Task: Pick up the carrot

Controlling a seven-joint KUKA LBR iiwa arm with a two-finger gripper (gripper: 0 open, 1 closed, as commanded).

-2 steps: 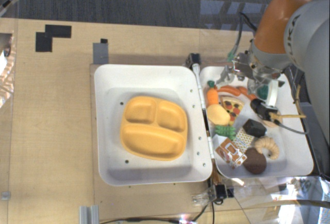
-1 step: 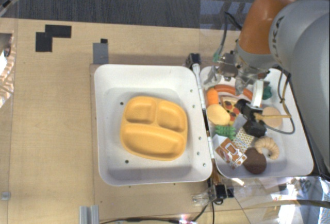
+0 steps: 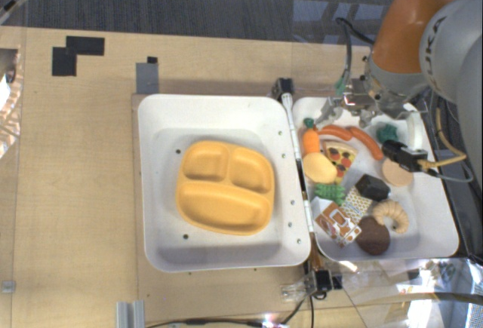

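The fingers cannot be made out, so you cannot tell how wide the gripper (image 3: 355,102) stands or whether it has hold of anything. From above, you see it at the far edge of the right bin (image 3: 450,221). The carrot (image 3: 310,141) lies just beside it, down and to the left, against the bin's left wall, its long axis running near to far, green top farthest.
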